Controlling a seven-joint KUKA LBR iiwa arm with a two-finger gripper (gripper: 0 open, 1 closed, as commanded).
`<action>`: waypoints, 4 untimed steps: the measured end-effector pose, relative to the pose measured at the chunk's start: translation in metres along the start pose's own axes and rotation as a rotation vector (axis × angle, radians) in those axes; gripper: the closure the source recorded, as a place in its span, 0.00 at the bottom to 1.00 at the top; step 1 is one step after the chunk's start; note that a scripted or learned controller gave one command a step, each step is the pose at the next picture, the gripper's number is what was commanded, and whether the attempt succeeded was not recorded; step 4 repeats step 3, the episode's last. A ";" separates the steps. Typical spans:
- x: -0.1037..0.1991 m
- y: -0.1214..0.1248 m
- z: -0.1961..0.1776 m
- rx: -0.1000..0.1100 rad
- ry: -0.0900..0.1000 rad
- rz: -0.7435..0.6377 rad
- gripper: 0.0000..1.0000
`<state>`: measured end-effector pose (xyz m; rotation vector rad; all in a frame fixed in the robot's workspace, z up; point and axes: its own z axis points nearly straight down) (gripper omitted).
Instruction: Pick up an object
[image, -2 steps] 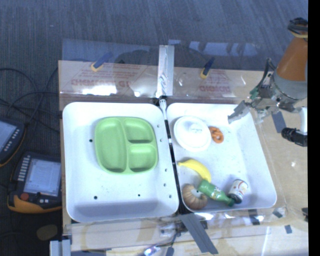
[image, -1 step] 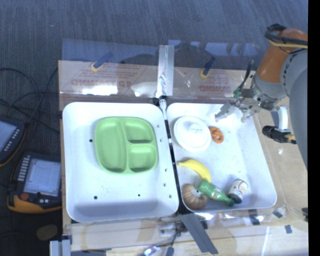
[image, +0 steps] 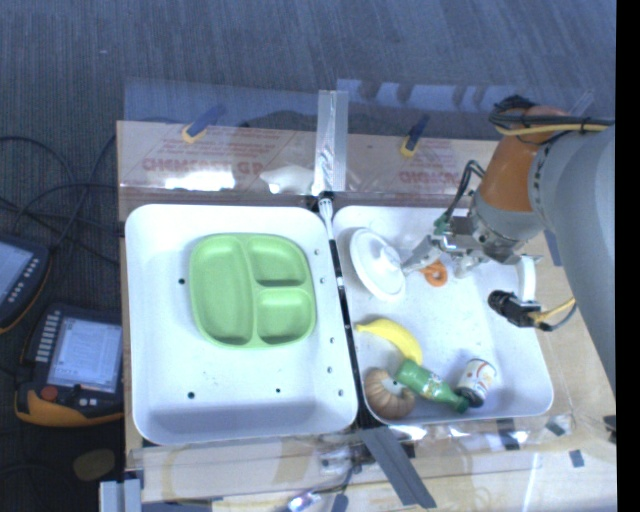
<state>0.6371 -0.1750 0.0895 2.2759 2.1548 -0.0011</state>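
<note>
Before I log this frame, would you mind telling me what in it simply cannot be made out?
- Gripper: in the camera view, too small and cluttered to read its state.
- Small orange object beneath it: too small to identify, or to tell whether the gripper touches it.
- Can: label too small to read.
- Green bottle: lies over the brown round item, hiding part of it.
- Arm: cut off by the right edge.
</note>
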 end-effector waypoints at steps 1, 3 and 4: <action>0.000 0.001 -0.011 -0.003 -0.002 -0.001 1.00; 0.112 -0.001 -0.105 0.006 0.004 0.090 1.00; 0.112 -0.001 -0.105 0.006 0.004 0.090 1.00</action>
